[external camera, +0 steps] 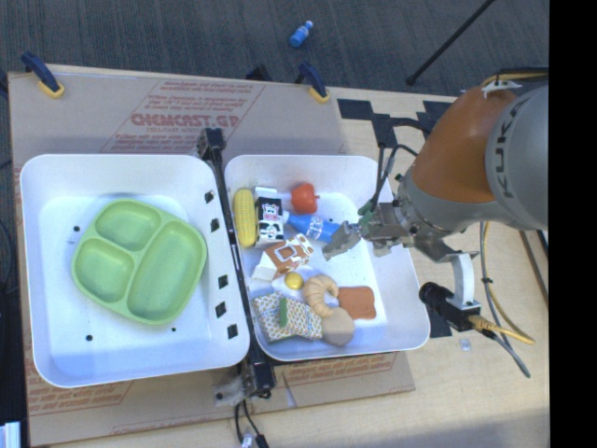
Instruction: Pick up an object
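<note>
The right bin [396, 273] holds a heap of toy food. In it lie a yellow corn cob [244, 217], a red tomato [303, 197], a black-and-white carton [270, 220], a blue piece [311, 225], a small house-printed box [291, 250], a lemon [294, 281], a croissant [322, 292], a red-brown slab [357, 301], a beige lump [338, 329] and a green checkered pouch [287, 317]. My gripper [345, 239] hangs over the bin's right-middle part, just right of the blue piece. I see nothing held in it.
The left bin [42, 250] carries a green divided plate [140, 259]. A black hinge strip [226, 241] runs between the bins. Cables and a black connector [448, 306] hang off the arm over the right bin's right rim. Blue clamps [312, 79] pin the cardboard at the back.
</note>
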Action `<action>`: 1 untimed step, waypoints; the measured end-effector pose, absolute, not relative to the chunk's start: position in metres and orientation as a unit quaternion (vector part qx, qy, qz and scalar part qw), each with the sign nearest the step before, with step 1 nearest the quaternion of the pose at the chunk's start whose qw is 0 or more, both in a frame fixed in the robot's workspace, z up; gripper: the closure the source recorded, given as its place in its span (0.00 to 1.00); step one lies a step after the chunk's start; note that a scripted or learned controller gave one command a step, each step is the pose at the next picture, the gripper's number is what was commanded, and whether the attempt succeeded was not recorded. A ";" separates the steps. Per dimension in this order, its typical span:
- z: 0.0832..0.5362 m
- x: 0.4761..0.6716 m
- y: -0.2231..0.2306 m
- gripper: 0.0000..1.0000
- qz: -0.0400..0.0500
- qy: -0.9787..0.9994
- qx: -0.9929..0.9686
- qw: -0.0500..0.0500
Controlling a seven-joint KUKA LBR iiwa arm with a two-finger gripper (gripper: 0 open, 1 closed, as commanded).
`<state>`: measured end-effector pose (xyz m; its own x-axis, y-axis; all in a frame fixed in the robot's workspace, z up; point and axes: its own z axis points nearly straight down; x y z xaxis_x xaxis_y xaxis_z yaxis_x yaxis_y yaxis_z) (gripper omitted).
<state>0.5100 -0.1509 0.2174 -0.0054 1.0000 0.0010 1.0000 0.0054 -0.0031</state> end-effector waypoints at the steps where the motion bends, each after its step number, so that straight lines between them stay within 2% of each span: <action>1: 0.108 0.530 -0.131 0.00 0.000 -0.709 -0.706 0.000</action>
<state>0.5295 -0.1312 0.1078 -0.0045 1.0000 0.0004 1.0000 0.0045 -0.0008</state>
